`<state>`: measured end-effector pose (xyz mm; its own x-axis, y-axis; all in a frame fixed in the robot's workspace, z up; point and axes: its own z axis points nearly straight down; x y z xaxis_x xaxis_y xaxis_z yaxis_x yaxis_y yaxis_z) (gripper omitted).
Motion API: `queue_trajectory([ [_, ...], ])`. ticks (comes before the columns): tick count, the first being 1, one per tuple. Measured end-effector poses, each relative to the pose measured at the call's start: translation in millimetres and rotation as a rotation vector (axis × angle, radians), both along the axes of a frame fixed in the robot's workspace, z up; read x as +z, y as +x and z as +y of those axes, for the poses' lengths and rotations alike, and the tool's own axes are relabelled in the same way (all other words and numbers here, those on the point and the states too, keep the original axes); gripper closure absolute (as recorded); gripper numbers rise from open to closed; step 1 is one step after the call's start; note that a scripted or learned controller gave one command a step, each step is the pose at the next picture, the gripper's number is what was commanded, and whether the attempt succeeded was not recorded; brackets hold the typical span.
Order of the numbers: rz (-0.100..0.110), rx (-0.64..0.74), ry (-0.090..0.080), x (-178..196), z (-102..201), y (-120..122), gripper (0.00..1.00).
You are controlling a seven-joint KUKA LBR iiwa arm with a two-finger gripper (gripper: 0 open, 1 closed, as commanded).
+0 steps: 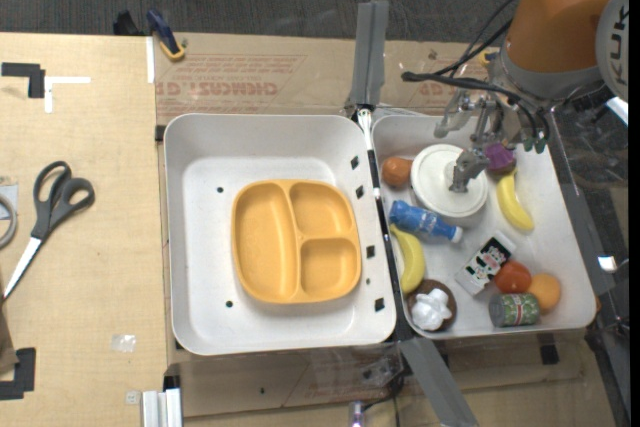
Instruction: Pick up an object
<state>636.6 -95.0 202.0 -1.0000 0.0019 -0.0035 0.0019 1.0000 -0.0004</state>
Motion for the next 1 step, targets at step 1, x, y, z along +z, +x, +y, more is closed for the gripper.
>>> queue_trajectory([
  [1, 0.001, -0.057, 0.001, -100.4, -12.7, -27.6, 0.0],
])
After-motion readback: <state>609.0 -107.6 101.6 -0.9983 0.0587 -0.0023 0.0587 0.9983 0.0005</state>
